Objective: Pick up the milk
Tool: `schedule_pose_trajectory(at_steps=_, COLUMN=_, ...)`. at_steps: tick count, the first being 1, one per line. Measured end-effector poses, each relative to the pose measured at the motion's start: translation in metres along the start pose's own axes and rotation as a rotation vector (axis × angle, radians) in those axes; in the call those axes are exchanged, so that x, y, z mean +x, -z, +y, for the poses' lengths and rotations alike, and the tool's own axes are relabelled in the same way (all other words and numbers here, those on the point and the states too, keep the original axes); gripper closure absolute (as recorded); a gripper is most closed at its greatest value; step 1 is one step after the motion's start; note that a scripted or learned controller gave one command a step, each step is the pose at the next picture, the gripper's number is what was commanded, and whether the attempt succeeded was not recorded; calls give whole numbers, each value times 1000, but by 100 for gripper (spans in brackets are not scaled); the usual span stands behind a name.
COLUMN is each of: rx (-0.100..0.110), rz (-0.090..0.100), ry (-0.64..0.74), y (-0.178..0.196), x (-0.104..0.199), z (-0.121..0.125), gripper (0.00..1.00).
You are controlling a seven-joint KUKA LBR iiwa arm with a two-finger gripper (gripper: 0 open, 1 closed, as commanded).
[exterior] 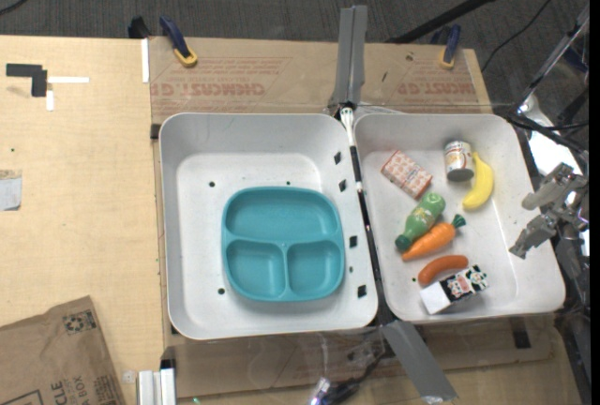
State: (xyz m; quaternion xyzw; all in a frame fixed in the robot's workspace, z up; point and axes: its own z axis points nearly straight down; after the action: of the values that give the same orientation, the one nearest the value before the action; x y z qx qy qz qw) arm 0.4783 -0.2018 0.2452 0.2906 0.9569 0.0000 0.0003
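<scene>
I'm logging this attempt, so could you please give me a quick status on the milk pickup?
Claw at right bin's right edge, holding nothing. Milk lying at bin's front, untouched. Sausage right against it, carrot just behind.

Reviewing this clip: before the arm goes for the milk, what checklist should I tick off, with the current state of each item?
1. Milk carton in view, lying near the right bin's front edge: ok.
2. Space around it: not ok, the sausage sits right against it.
3. Top of the carton uncovered: ok.
4. Gripper positioned over the carton: not ok, it sits at the bin's right rim.
5. Finger opening: cannot tell.
6. Nothing held already: cannot tell.
</scene>
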Motion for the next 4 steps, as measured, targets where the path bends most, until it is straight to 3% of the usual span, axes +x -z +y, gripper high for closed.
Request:
schedule_pose_trajectory(at_steps=1, rx=-2, rz=-14, ry=133, y=-136, x=30, z=51, gripper=0)
schedule_pose_trajectory(at_steps=2, rx=-8, rz=-15, ry=132, y=-125, x=30, z=54, gripper=100)
schedule_pose_trajectory(at_steps=3, rx=-8, rz=-14, ry=131, y=-125, x=30, z=54, gripper=0)
schedule_pose_trajectory(at_steps=4, rx=-9, rz=-17, ry=129, y=-116, x=29, z=55, gripper=100)
